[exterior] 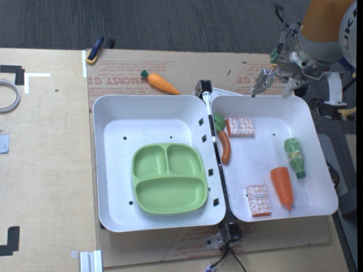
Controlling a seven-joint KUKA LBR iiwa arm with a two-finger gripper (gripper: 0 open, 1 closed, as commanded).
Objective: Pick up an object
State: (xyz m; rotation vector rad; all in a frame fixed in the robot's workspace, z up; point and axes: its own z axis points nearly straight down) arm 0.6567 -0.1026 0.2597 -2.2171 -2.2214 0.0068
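The right bin [317, 130] holds a pink box [241, 127], a brown sausage [225, 147] with a small green piece [219, 121] above it, a green bottle [294, 156], an orange carrot-shaped toy [282, 187] and a small orange-and-white box [258, 200]. My gripper [274, 86] hangs over the far rim of this bin, at its upper middle. Its fingers are spread open with nothing between them. The pink box lies nearest, below and to the left of the fingertips.
The left bin [113, 129] holds a green divided plate [169, 178]. A toy carrot [160, 82] lies on the cardboard behind the bins. A blue marker [95, 49] sits at the back left. A black clip [203, 87] joins the bins at the far side.
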